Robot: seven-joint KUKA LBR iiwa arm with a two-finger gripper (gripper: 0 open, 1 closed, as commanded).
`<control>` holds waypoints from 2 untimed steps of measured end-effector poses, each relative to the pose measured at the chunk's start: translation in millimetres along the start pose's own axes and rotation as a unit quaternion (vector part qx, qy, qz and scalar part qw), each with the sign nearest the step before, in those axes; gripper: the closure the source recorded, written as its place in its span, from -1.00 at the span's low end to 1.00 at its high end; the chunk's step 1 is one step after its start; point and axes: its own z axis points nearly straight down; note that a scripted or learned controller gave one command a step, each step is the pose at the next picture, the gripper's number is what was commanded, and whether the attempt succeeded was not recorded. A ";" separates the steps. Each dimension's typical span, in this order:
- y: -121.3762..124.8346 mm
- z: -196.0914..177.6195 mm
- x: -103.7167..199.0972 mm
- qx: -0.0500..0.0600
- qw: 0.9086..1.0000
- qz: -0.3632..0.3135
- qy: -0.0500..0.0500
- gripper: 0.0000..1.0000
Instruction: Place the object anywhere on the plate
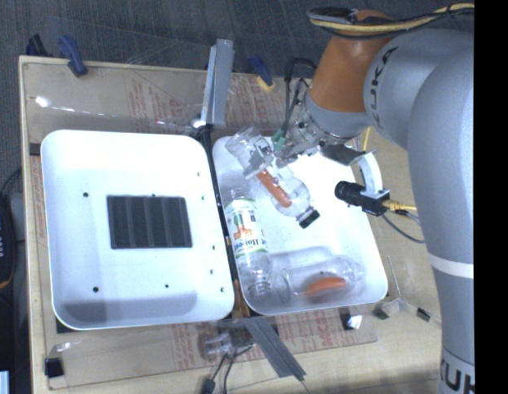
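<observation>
A single fixed camera covers the scene. It is mounted above the bench (pixel 114 347) and looks down at a slant, so the bench edges run skewed across the frame. Both white bins fall inside the field of view: the left bin (pixel 65 220) sits centre-left, the right bin (pixel 364 245) centre-right. The dark floor fills the upper strip beyond the bench's far edge. The arm (pixel 426 113) enters from the frame's right side and, being nearer the lens, appears large and is cropped by the right and bottom edges. The range is moderate: printed labels show but are not sharply readable.
</observation>
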 end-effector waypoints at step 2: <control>-47.3 -25.9 144.4 0.001 0.998 -0.067 0.000 1.00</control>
